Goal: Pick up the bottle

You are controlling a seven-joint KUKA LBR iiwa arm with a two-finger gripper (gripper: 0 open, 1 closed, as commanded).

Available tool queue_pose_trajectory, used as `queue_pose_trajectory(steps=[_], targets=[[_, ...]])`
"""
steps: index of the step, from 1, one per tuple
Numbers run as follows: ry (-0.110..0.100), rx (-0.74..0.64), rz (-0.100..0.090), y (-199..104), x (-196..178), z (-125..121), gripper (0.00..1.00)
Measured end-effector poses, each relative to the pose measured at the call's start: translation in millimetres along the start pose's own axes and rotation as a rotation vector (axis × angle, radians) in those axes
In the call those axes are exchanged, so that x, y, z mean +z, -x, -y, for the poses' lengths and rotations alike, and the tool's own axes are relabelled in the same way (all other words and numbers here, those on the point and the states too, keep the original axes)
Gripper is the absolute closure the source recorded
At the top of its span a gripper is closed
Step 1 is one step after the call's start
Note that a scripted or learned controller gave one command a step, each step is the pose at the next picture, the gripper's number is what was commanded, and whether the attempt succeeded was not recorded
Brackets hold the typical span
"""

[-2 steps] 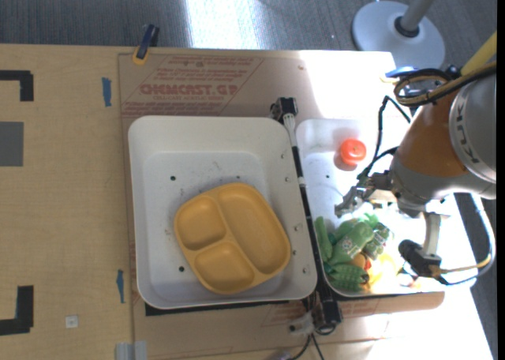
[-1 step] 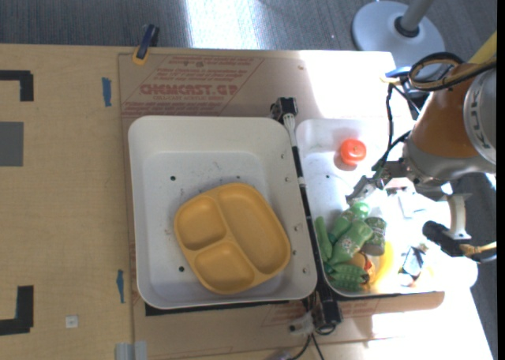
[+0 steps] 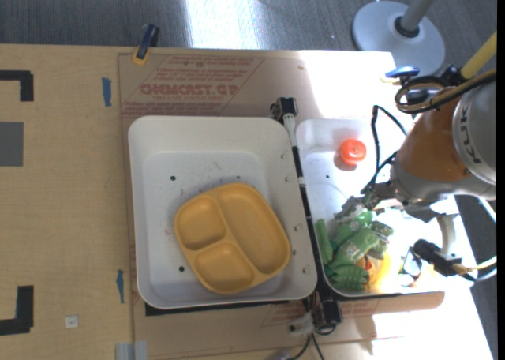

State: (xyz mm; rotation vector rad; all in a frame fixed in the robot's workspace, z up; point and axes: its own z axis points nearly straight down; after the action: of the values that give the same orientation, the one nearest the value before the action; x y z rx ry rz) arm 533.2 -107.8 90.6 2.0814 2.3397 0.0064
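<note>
The right bin (image 3: 316, 141) holds a small red-orange round item (image 3: 351, 151) near its far end, standing alone. At the bin's near end lies a heap of green items (image 3: 355, 241), with a yellow piece (image 3: 381, 269) and a red bit among them. Which of these is the bottle I cannot tell; no clear bottle shape stands out. The grey arm with its orange band (image 3: 430, 149) reaches in from the right. My gripper (image 3: 364, 202) hangs low over the far edge of the green heap, partly hidden by the wrist.
The left bin (image 3: 150, 193) carries a yellow divided plate (image 3: 230, 236). A black clamp (image 3: 282, 107) sits between the bins at the far side. Cables (image 3: 442, 260) trail beside the right bin. A lamp base (image 3: 398, 27) stands on the floor beyond.
</note>
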Motion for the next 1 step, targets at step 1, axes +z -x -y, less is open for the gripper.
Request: queue_pose_trajectory(steps=[1], targets=[[0.011,0.003,0.011,4.0,-11.5,-2.1,1.0]])
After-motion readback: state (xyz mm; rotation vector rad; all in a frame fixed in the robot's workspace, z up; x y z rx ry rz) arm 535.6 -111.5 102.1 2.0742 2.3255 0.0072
